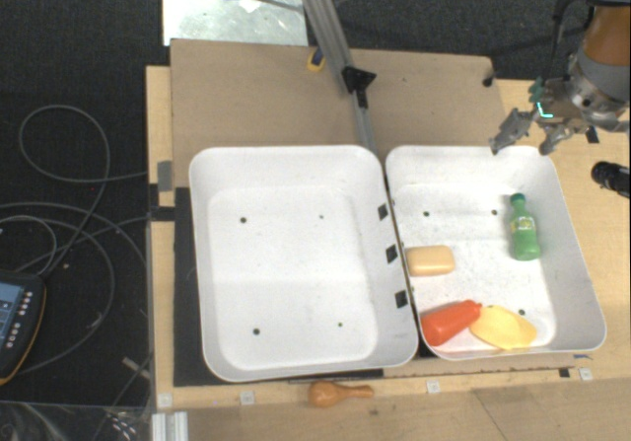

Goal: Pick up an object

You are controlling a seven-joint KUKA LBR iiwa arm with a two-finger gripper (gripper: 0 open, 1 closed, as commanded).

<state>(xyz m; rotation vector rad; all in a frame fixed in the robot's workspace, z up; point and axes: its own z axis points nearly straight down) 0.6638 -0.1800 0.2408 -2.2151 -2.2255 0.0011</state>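
Note:
My gripper [529,136] hangs over the far right corner of the right bin [463,178], its two fingers spread open with nothing between them. Inside that bin a green bottle [523,227] lies near the right wall, well below the gripper. A beige block [431,260] rests by the bin's left wall. At the front of the bin an orange-red piece [451,320] lies beside a yellow piece [504,327], the two touching.
The left bin [286,173] stands beside the right one. A tan pear-shaped object [338,392] lies on the bench in front of the bins. A grey pole [330,25] slants across the back. Cables and a handheld unit [18,323] lie on the floor at left.

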